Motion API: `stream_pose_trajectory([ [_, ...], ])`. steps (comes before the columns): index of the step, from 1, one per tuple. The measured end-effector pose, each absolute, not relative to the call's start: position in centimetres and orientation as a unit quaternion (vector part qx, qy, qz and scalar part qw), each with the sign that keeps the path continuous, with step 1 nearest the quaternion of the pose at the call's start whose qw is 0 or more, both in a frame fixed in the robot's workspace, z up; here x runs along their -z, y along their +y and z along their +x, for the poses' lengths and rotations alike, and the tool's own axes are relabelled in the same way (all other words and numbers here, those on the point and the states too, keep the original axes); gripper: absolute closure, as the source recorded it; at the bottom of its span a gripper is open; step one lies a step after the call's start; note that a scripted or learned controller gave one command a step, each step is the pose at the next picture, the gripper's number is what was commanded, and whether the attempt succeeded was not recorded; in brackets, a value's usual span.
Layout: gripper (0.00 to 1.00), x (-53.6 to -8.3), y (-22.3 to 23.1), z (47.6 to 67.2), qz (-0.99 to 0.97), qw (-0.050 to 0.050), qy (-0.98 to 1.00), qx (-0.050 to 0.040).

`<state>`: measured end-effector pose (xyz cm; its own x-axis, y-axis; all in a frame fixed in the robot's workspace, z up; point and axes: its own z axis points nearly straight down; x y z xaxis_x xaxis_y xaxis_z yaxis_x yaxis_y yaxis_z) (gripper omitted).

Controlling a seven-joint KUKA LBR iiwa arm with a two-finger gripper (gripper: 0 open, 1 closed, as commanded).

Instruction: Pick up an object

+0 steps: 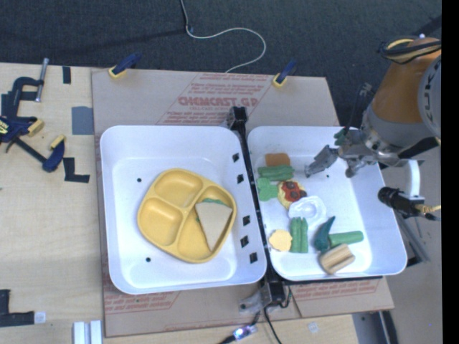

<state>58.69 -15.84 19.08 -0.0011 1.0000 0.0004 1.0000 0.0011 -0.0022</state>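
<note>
Gripper: gripper (334, 158) open, empty, above right bin (373, 192) far edge.
Advice: descend squarely over one toy (276, 172), avoiding neighbours.

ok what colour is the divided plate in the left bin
Yellow; the divided plate shows clearly in the camera view.

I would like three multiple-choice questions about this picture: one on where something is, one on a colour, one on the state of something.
1. Where does the tan wedge lie?
A. on the cardboard
B. in a compartment of the yellow plate
C. in the right bin

2. What colour is the divided plate?
A. yellow
B. blue
C. red

3. How is the gripper placed?
A. over the left bin
B. outside both bins
C. over the right bin, holding nothing visible

Answers: 1 B, the wedge rests inside the plate's right section. 2 A, it is plainly yellow. 3 C, it hangs above the toys with nothing seen between its fingers.
</note>
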Motion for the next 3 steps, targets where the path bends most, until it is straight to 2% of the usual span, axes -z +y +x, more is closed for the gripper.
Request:
stream_pose_trajectory([
  [1,0.00,-13.3,-15.4,57.7,-0.707,0.002,-0.708,-0.0019],
  [2,0.00,-8.4,-15.3,57.8,-0.707,0.000,-0.707,-0.0003],
  [3,1.00,-9.8,-15.1,58.0,-0.706,0.000,-0.708,0.0027],
])
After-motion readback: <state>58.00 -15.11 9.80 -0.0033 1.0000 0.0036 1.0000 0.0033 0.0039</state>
